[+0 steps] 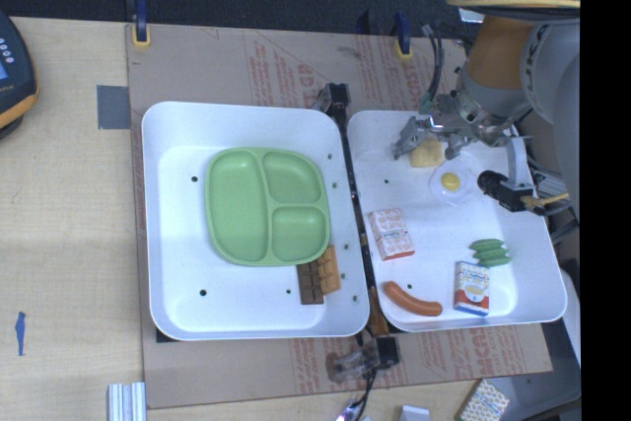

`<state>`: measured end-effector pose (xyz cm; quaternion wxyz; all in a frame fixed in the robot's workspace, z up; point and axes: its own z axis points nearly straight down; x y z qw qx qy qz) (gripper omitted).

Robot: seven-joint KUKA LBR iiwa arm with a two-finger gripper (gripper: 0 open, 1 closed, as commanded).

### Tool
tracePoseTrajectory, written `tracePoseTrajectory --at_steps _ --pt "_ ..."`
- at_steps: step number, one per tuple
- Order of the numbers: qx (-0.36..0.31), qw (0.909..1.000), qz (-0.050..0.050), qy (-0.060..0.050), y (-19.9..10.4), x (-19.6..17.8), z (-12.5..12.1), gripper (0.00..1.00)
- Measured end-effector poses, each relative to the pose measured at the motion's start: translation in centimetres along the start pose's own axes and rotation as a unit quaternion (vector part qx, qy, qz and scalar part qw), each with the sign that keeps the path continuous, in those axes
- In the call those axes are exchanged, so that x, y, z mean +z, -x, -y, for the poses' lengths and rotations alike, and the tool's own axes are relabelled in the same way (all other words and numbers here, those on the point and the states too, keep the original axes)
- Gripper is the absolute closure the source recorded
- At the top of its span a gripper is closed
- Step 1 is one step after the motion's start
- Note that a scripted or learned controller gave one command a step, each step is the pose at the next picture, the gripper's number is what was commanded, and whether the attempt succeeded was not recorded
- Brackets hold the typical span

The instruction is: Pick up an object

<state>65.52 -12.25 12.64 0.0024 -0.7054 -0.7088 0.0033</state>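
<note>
My gripper (431,141) is low over the far part of the right bin (527,311). Its fingers stand open, one on each side of a pale yellow cheese wedge (426,155) that lies on the bin floor between them. I cannot tell whether either finger touches the wedge. Just in front of it lies a fried egg toy (451,181). The same bin also holds a red-and-white packet (391,233), a sausage (412,300), a green pea pod (490,251) and a small carton (473,288).
The left bin (173,311) holds a green divided plate (267,206) and a brown wafer bar (318,275) at its front right. The grey arm (513,44) fills the far right, with a black part (501,189) over the right bin's edge.
</note>
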Motion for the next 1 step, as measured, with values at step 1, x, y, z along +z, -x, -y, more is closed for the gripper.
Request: tracePoseTrajectory --at_steps 1 --pt "0.000 1.0000 0.000 0.001 1.61 1.38 -0.07 0.00"
